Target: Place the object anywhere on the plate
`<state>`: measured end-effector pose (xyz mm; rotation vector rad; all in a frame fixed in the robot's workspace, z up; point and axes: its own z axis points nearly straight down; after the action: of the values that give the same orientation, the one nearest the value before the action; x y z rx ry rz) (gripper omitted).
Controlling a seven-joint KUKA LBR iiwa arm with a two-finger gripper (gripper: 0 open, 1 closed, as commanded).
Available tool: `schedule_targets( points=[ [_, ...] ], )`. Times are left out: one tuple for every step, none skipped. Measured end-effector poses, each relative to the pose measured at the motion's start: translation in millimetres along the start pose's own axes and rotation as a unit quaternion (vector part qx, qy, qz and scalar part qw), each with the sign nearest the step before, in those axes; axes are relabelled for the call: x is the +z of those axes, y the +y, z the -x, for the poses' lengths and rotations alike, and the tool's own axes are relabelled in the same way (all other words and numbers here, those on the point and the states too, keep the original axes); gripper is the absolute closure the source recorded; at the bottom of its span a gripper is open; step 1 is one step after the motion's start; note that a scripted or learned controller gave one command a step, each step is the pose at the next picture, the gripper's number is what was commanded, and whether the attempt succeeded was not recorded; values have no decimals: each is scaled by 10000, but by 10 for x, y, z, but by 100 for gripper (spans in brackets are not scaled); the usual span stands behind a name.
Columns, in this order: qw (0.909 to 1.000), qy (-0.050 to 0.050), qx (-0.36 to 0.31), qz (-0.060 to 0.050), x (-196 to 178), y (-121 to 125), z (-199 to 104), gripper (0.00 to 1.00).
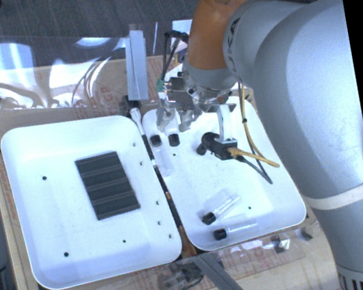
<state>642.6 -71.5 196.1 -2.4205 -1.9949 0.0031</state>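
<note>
Camera view from above the bench: my gripper (164,137) hangs at the far end of the right bin (283,189), its two dark-tipped fingers (155,140) spread apart with nothing between them. Two clear, black-capped tubes, the upper tube (219,208) and the lower tube (235,228), lie toward the near edge of that bin, long axes roughly left to right. The plate (108,184), dark and ribbed, sits in the left bin (42,221), so I judge the reach runs toward the near edge first.

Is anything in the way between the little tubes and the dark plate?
Yes. The raised rims where the two bins meet lie between the tubes in the right bin and the dark plate in the left bin.
</note>
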Motion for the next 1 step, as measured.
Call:
schedule_targets(
  points=[
    [9987, -7, -504, 20, 49, 17, -639, 100]
  ],
)
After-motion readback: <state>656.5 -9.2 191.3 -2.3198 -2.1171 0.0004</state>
